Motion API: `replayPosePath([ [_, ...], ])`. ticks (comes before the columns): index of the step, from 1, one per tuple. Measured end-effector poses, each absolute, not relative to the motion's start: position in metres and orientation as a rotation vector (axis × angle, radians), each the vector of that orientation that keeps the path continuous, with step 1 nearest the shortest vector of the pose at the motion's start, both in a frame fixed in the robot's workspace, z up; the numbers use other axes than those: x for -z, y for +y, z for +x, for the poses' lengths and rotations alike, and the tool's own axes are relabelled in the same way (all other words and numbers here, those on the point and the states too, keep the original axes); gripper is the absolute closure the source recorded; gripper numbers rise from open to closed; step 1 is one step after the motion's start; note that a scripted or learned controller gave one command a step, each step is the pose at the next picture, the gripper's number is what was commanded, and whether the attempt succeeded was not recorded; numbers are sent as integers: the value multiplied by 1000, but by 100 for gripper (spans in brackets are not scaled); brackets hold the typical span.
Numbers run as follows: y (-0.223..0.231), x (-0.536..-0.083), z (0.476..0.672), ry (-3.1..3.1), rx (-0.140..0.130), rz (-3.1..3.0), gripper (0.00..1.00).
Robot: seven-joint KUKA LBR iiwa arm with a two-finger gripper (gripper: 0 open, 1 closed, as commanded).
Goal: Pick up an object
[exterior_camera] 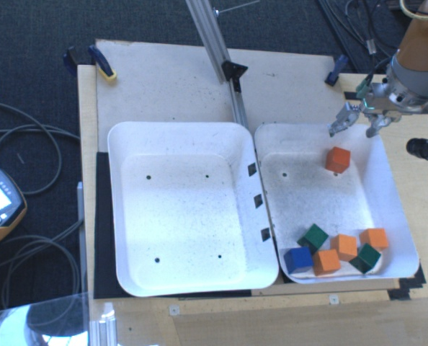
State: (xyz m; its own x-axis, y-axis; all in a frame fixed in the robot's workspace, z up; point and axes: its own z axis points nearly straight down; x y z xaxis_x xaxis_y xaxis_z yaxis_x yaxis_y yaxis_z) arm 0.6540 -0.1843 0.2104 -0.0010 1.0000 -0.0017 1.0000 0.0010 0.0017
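Biggest risk from here: coming down off-centre and just nudging the orange cube, lying loose below and slightly left of the jaws, or clipping the right bin wall close by. Spread wide open, holding nothing, touching nothing. Rest of the cubes piled well below, near corner.

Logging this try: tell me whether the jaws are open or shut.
Open. The gripper hangs above the right bin's far edge, jaws spread, nothing between them; an orange cube lies below.
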Motion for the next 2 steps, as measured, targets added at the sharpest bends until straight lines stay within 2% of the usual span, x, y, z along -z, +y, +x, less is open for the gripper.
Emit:
replayPosePath([
  [1,-204,-94,660,2226,8,2227,0],
  [2,-203,-112,663,2223,0,2218,100],
])
